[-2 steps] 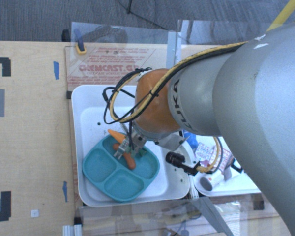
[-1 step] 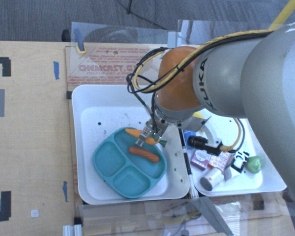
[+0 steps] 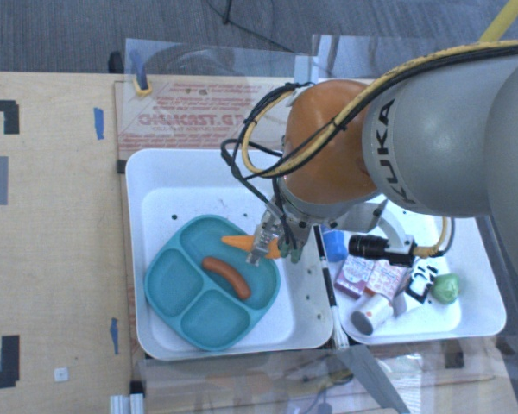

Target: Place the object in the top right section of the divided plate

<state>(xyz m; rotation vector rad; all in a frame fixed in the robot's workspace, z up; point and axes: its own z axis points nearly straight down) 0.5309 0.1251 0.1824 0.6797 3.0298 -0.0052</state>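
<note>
Placing step in hand: gripper (image 3: 264,247) over the divided plate (image 3: 168,279), carrot (image 3: 238,242) just beside the fingers; grip state impossible to tell. Next: release into that top right section, sausage (image 3: 227,276) below.

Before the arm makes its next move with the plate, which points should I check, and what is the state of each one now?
1. The divided plate lies flat in the left bin: ok.
2. The gripper is above the plate's top right section: ok.
3. The orange carrot-like object lies at the top right rim, beside the gripper: ok, but fully inside the section: cannot tell.
4. The object is held by the jaws: cannot tell.
5. The sausage lies across the plate's middle, apart from the gripper: ok.
6. The clutter in the right bin is away from the plate: ok.
</note>
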